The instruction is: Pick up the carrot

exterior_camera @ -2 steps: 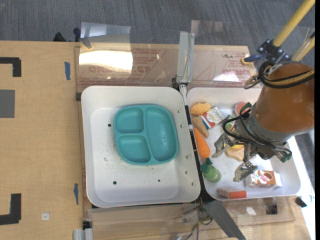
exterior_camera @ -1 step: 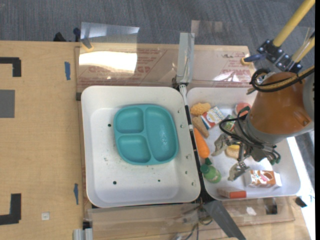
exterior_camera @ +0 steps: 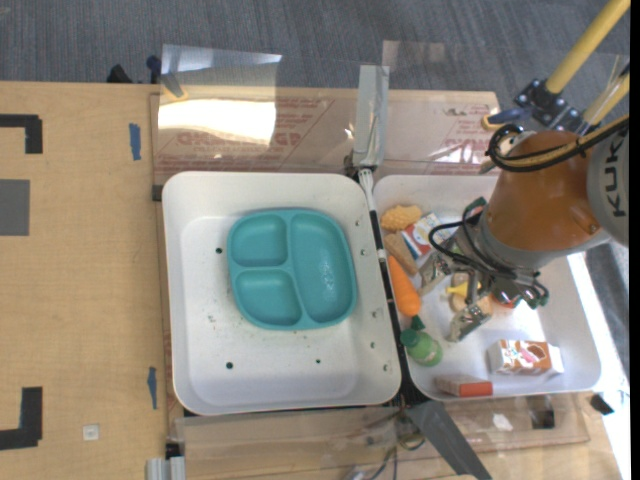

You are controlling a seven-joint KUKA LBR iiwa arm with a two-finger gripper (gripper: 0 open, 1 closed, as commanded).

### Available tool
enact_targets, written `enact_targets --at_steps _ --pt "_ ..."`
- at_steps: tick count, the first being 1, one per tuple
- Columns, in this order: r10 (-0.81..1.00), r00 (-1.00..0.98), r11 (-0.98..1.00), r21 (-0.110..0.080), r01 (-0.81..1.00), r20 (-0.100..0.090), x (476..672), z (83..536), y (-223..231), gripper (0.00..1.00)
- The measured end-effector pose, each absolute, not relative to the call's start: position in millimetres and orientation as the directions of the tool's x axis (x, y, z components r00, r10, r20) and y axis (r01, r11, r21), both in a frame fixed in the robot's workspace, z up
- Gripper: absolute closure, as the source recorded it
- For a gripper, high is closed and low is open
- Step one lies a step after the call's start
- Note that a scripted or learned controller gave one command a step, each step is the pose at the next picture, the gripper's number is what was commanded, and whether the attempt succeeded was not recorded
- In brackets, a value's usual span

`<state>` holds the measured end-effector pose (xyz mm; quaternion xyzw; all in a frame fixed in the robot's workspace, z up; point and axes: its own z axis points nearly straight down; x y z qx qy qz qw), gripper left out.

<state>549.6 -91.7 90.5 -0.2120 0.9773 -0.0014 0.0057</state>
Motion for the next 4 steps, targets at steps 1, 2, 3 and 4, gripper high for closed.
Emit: enact_targets --at_steps 1,2,3,4 --pt "-0.439 -0.898 0.898 -0.007 -0.439 -0.017 506.0 191 -24 0.00" --pt "-0.559 -0.829 0.829 -0.004 -0.559 -0.006 501.7 185 -84 0.00" --pt "-0.556 -0.831 0.831 -0.005 -0.556 -0.008 512.2 95 -92 0.00" --pt "-0.558 -0.830 0.830 -0.004 -0.558 -0.012 513.4 104 -89 1.00"
